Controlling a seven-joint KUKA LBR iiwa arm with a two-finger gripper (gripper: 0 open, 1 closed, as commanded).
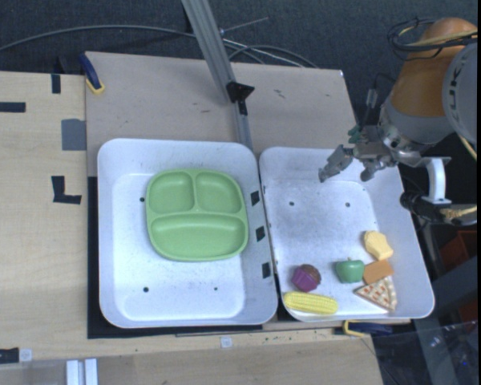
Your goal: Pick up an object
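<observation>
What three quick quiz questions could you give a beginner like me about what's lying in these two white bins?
1. True or false: the green divided plate lies in the left bin.
2. Which item lies nearest the front rim of the right bin? A) corn cob B) green pepper C) cheese piece
3. Fill in: the gripper hangs over the ____ end of the right bin, away from the toy food.

Key: 1 true; 2 A; 3 far.
</observation>
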